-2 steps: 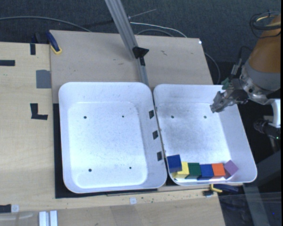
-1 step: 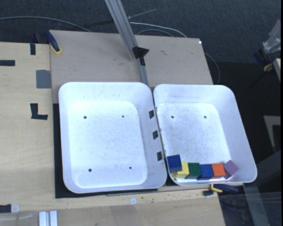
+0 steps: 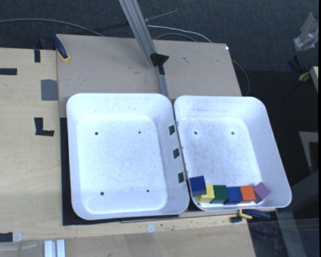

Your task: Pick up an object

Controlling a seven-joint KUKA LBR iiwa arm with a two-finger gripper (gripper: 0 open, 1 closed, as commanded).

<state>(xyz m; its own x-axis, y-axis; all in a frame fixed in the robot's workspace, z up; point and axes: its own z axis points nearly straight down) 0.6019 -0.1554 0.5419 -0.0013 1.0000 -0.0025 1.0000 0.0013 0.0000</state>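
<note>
Sitting in a tight row along the near wall of the right bin [image 3: 257, 108] are small blocks, any of which could be the one to pick up: a blue block [image 3: 196, 183] stacked partly on a yellow block [image 3: 206, 195], then a green block [image 3: 220, 193], a second blue block [image 3: 234, 194], an orange block [image 3: 247, 193] and a purple block [image 3: 261, 189] at the corner. No block is lifted, so the picking looks not yet begun. Whether the gripper is spread or pressed together cannot be told. The blocks touch each other and hug the wall, so there is little room to slip in beside them. The purple one sits at the end nearest where the arm comes in. The rest of that bin floor is bare. The left bin [image 3: 117, 98] sits just beside it, on the far side from the arm.
</note>
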